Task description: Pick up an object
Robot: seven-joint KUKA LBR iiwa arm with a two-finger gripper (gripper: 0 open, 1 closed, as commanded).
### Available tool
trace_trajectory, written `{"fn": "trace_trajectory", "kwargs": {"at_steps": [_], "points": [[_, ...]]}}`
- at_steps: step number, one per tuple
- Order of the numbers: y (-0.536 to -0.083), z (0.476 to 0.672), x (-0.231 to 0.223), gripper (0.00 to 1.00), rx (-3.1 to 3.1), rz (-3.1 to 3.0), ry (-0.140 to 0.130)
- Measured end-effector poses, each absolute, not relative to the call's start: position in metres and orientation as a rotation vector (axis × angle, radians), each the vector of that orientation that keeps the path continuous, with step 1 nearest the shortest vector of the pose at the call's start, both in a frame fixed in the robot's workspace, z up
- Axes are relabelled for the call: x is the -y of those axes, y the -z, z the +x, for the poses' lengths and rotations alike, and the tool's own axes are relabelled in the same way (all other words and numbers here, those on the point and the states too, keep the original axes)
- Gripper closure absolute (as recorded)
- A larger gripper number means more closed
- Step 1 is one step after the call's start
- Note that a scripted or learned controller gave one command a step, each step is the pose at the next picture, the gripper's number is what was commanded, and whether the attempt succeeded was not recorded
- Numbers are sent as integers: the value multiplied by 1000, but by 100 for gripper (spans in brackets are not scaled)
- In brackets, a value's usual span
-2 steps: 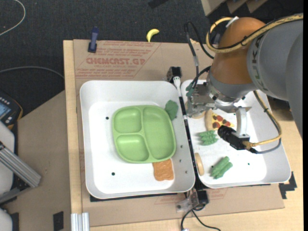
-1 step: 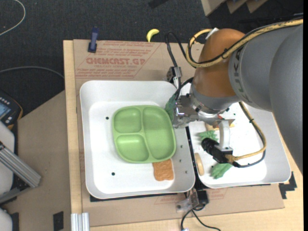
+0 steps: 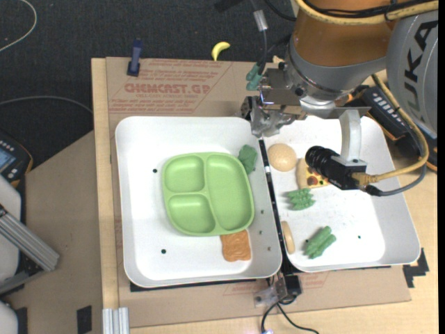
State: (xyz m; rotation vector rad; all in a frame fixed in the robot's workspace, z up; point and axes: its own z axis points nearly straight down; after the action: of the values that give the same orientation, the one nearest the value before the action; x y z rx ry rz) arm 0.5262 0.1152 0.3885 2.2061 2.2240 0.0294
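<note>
Camera view from above: two white bins, arm leaning in over the far edge of the right one.

From the left, a green divided plate (image 3: pixel 207 202) fills the left bin (image 3: pixel 132 186), with a green leafy piece (image 3: pixel 248 158) at its far corner and an orange slab (image 3: pixel 236 246) at its near edge. Over the divider's far end hangs the gripper (image 3: pixel 268 120); I cannot tell how it is set. Just beside it in the right bin (image 3: pixel 389 235) lies a tan egg-like ball (image 3: pixel 282 156), then a yellow toy (image 3: pixel 309 176), and two green pieces (image 3: pixel 301 199) (image 3: pixel 320 242) nearer.
</note>
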Motion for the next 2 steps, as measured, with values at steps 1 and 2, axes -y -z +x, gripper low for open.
{"fn": "trace_trajectory", "kwargs": {"at_steps": [1,2], "points": [[-513,478,-126,100,-2222,2210,-27],[-537,520,-168,100,-2223,2215,-10]]}}
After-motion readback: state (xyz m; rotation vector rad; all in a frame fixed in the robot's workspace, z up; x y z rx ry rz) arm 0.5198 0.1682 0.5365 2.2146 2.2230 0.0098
